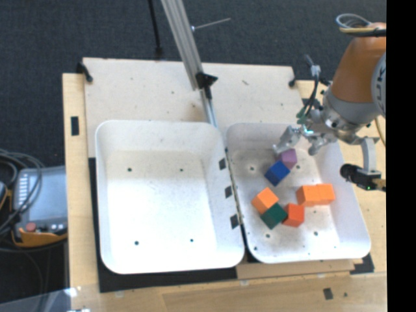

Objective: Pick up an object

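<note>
The right bin (338, 239) holds several blocks: a purple block (288, 156), a blue block (277, 173), an orange cube (264, 199), a dark green block (273, 215), a small red-orange block (295, 214) and a longer orange block (316, 194). My gripper (300, 139) hangs over the bin's upper part, open, with its fingers (286, 137) spread just above and beside the purple block. Nothing sits between the fingers. The arm with its orange band (359, 70) comes in from the upper right.
The left bin (104, 194) lies beside the right one. A slanted aluminium rail (185, 41) rises from the back between the bins. A black fitting (357, 174) sits by the right bin's right rim. A grey control box (36, 203) stands off the bench at left.
</note>
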`<act>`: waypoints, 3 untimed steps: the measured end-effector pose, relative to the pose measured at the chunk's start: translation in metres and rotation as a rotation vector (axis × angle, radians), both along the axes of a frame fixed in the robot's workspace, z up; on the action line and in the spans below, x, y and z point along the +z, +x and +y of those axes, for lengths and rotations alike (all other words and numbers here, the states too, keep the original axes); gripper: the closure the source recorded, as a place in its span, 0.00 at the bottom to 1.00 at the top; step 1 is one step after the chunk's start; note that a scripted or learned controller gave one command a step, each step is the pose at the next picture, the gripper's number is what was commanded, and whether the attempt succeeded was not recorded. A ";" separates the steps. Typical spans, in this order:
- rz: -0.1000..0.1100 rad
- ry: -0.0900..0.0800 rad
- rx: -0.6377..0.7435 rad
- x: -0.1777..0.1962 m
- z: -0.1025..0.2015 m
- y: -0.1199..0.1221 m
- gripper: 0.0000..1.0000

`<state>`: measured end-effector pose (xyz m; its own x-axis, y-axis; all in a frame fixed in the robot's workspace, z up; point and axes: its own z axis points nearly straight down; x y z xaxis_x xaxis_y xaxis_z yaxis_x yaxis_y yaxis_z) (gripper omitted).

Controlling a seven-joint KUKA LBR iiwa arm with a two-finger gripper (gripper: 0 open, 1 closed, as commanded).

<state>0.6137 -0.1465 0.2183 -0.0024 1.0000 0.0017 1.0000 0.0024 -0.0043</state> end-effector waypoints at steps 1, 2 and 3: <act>-0.005 -0.001 0.001 0.003 0.000 0.001 0.00; -0.001 -0.004 -0.004 -0.040 -0.007 -0.001 0.00; -0.001 -0.004 -0.005 -0.085 -0.013 -0.007 0.00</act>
<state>0.6065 -0.1593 0.1333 0.0025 1.0000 -0.0022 1.0000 -0.0026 -0.0036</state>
